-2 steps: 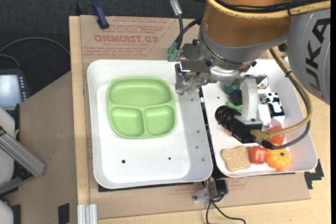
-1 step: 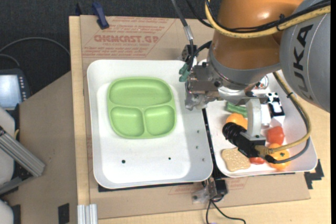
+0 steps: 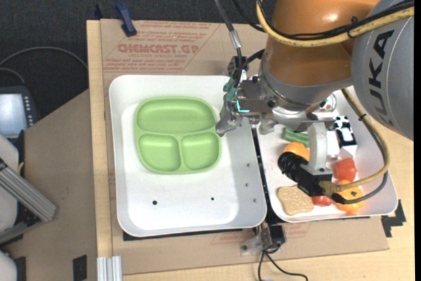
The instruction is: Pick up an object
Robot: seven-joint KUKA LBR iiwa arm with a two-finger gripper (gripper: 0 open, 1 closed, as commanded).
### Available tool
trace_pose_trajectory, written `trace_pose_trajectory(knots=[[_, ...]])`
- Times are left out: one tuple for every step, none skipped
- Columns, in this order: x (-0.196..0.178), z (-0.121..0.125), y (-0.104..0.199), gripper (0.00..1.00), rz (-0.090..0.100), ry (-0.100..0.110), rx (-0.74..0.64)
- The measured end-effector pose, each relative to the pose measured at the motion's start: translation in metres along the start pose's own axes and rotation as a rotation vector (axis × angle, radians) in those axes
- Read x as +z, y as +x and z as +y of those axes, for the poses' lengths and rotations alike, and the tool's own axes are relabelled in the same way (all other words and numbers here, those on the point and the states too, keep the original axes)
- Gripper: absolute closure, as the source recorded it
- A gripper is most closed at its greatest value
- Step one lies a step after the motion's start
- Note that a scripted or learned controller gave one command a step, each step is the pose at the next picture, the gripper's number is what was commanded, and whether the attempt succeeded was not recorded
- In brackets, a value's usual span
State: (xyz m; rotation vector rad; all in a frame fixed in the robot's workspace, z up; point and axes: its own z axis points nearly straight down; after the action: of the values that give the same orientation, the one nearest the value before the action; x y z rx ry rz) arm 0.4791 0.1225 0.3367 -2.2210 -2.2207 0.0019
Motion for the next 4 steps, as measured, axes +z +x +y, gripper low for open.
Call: trace_pose_trajectory(knots=[[-0.011,0.0,0.0,1.0,0.0,-0.002,-0.001],[-0.021,0.001,0.001,1.0,0.0,-0.004,-0.001],[0.016,0.0,0.012,1.0,0.0,0.004,-0.001],[-0.033,0.001,-0.015,1.0,0.001,-0.007,0.003]])
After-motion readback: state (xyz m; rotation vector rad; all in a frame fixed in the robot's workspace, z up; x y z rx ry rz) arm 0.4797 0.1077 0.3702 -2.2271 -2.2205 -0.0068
